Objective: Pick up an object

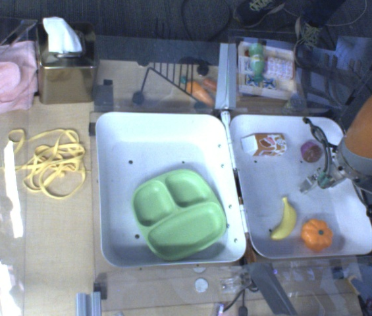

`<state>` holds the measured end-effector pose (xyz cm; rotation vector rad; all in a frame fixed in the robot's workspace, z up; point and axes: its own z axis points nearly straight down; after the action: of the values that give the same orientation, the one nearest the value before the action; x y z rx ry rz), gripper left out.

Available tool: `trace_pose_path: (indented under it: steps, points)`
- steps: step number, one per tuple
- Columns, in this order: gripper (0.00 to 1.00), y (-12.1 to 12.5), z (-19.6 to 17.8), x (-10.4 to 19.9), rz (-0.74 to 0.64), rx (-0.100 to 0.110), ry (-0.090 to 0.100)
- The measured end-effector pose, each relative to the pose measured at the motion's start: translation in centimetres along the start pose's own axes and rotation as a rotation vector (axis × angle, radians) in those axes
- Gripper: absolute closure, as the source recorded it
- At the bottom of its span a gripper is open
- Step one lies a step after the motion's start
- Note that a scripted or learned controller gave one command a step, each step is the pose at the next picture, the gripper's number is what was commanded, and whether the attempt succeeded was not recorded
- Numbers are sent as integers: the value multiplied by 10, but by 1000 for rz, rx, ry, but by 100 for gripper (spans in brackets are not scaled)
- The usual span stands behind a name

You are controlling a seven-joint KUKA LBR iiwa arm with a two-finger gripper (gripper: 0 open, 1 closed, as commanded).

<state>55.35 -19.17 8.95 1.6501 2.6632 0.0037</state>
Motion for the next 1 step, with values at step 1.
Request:
trace_pose_path:
  steps: [1]
  points:
    - [100, 37, -117, -4, 176, 0, 0]
